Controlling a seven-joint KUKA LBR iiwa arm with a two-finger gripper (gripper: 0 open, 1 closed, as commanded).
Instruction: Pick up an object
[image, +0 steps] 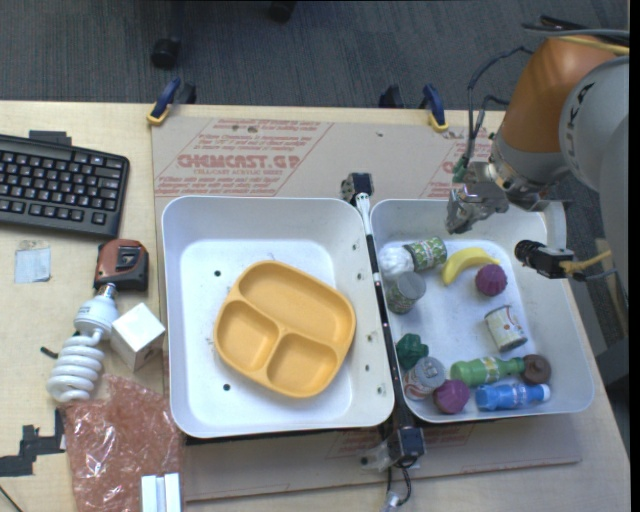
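Camera view: I see gripper over right white bin's far edge, finger state unclear. Curved yellow plastic banana lies just below; purple ball and green-labelled bottle crowd it.

The bench is a light wood surface, on which a brown board printed with red lettering is laid and held at its far edge by yellow-and-blue clamps. Two shallow white bins are set side by side on the board: the left bin and the right bin, their adjoining rims touching. On the bare wood to the left are found a black keyboard, a tape measure, a spiral light bulb, a white cube just beside the bulb, and a clear bag of reddish material.
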